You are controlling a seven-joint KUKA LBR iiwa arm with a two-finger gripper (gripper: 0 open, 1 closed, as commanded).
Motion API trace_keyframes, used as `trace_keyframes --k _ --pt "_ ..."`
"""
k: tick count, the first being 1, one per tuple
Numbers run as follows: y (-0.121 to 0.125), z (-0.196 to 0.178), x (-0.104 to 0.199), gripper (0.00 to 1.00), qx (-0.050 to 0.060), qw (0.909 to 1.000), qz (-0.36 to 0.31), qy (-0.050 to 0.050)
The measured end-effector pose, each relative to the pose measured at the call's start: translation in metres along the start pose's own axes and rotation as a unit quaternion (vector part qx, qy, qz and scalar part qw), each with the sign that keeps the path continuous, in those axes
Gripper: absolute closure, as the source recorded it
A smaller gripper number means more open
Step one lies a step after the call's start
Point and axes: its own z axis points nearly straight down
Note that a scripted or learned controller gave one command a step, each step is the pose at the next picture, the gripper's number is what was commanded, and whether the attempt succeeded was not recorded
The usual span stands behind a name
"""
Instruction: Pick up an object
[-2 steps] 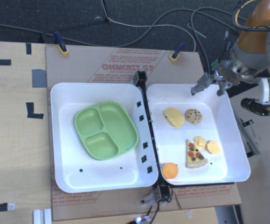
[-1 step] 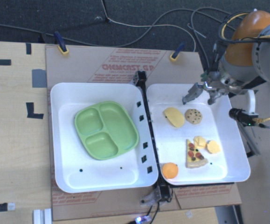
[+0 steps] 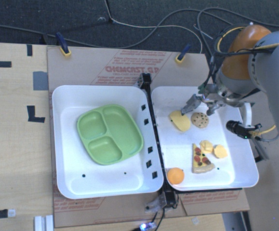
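1. Nearest the camera, at 6 o'clock in the right bin (image 3: 235, 179), sits a small orange ball (image 3: 176, 175), round, smooth and likely to roll.
2. At 5 o'clock lies a pizza slice toy (image 3: 201, 160), flat and rigid-looking, with pale cheese chunks (image 3: 213, 149) just beside it.
3. In the left bin (image 3: 62, 143), a green divided plate (image 3: 109, 134) of smooth plastic has 3 compartments.
4. Farther back, the yellow wedge (image 3: 180, 121) and the speckled cookie (image 3: 200, 120) lie near each other at 12 o'clock; both seem light and stiff. I judge the wedge best pinched across its narrow sides.
5. The claw (image 3: 203, 105) hovers just above them, fingers spread and gripping nothing.
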Motion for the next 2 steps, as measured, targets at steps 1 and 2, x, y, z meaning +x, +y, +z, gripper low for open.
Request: trace_keyframes --k 1,2 --pt "0.008 0.056 0.005 0.0 -0.003 1.0 0.0 -0.002" --pt "0.01 0.041 0.004 1.0 -0.007 1.0 -0.001 -0.002"
